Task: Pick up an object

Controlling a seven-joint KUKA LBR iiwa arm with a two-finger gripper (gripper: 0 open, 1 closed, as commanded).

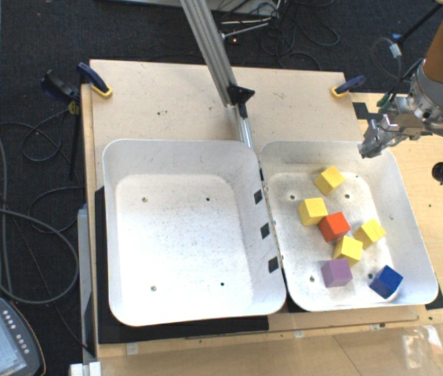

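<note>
Nearest, a blue cube (386, 281) and a purple one (336, 272) sit at the right bin's (409, 210) front, then yellow cubes (350, 248) ringing an orange cube (333, 226), all loose for picking. Farther back, the gripper (372, 146) hangs over the bin's far rim, nothing visibly held; its opening is too blurred to tell

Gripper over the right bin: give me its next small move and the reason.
Probably lower the gripper down-left toward the top yellow cube. The gripper hovers at the right bin's upper right rim with nothing seen in it, and that cube lies nearest, slightly apart from the other yellow cubes and the orange cube.
</note>
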